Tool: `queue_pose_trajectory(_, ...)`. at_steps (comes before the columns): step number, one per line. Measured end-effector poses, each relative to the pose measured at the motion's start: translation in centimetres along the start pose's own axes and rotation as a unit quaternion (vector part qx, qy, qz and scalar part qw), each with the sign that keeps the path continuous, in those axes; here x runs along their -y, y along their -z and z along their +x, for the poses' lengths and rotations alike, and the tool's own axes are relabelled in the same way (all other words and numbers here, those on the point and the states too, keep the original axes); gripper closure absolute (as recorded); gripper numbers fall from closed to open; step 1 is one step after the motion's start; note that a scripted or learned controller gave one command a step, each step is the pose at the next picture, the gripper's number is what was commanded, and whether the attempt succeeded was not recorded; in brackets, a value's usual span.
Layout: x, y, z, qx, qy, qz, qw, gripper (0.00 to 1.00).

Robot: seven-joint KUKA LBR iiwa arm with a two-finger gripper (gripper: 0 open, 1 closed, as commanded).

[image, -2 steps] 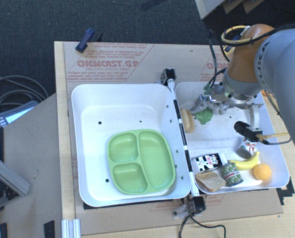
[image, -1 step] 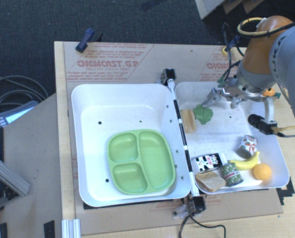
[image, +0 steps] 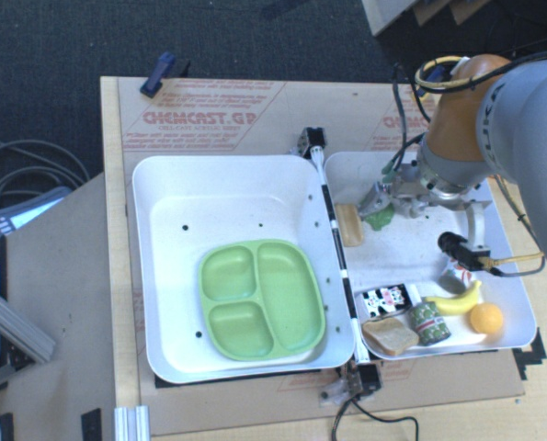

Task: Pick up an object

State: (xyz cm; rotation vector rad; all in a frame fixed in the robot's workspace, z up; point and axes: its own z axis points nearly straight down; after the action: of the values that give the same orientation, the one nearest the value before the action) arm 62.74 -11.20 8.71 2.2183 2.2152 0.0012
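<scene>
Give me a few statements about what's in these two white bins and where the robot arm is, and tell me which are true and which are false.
1. A green divided tray lies in the left bin. True.
2. The banana sits in the left bin. False: it lies in the right bin, beside the orange.
3. The gripper is over the right bin. True.
4. The green tray has five compartments. False: it has three.
5. The gripper is next to something small and green. True, though a grasp cannot be judged.
</scene>
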Motion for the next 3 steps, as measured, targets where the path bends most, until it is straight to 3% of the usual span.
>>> queue_pose_trajectory(1, -1.6, 4.0, -2.8, -0.001, 0.001, 0.001, 1.0, 0.0)
queue_pose_trajectory(2, -1.1, -0.3, 1.8, -0.003, 0.001, 0.003, 1.0, 0.0)
queue_pose_trajectory(3, -0.6, -0.2, 0.7, -0.002, 0.0, 0.003, 1.0, 0.0)
